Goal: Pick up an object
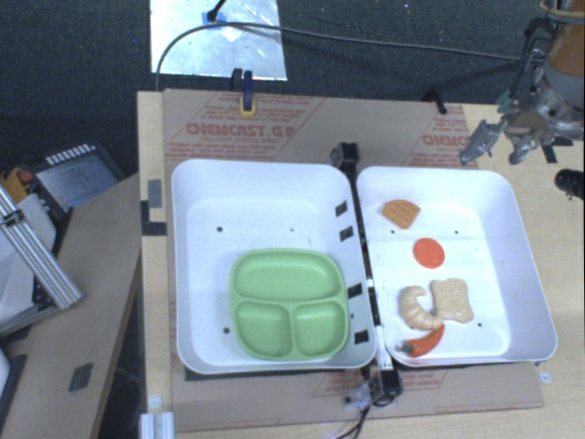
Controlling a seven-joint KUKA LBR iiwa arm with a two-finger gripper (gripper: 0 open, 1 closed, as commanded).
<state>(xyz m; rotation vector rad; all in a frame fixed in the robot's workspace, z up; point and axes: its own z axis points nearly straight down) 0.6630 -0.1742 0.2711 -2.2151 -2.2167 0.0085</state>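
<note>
The claw (498, 144) hung above the far right corner of the right bin (521, 245), its two grey fingers spread apart with nothing between them — released, and well clear of the objects below. That bin, smooth white plastic with rounded corners, held five small toy foods. An orange, ridged wedge (400, 213) lay toward the far side; a flat red disc (429, 252) sat nearer, apart from it. Closer to the front edge, a pale curled shrimp (417, 308) touched a tan, bumpy-edged slab (452, 300), and a slim red chilli (425, 341) lay just beside them. The left bin (210, 199) carried a matte green plate (289, 301) — rounded, with three compartments. Both bins rested on a brown printed cardboard sheet (274, 122) covering the bench (91, 273).
</note>
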